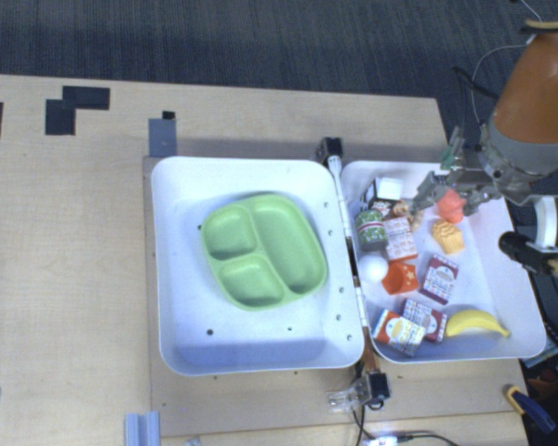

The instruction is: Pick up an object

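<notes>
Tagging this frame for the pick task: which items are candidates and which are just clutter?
In play:
tool
right bin
banana
orange block
red piece
green can
maroon carton

Lying about:
left bin
green divided plate

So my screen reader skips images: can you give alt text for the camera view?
The grey arm's hand hovers over the right white bin, crowded with small food items including a yellow banana. The left white bin holds a green divided plastic plate.

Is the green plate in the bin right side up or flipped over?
Right side up. The green plate lies flat in the left bin, its three hollow sections facing up.
</notes>
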`<action>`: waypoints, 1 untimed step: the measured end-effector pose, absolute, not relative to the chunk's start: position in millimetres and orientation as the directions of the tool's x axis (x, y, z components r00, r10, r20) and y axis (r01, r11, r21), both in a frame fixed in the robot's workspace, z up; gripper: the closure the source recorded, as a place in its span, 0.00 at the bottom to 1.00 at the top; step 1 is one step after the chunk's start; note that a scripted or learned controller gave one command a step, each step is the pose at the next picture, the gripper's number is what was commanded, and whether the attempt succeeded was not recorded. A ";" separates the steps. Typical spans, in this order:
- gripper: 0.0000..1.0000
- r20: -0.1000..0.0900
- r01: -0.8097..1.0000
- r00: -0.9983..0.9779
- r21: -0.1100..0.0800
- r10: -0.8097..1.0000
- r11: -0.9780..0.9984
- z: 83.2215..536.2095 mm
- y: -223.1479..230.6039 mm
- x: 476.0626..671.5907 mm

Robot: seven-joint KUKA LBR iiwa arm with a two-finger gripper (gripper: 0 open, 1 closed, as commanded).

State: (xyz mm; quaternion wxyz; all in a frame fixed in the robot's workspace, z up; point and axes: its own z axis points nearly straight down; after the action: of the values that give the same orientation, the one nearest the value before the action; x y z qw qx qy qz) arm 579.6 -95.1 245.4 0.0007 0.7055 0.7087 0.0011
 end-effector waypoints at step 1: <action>0.00 0.000 1.000 -0.003 0.005 1.000 0.003 95.6 -106.1 563.8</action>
State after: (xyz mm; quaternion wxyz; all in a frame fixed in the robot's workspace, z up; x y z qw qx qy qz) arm 563.8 -106.1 95.6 0.0018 0.7060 0.7082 0.0017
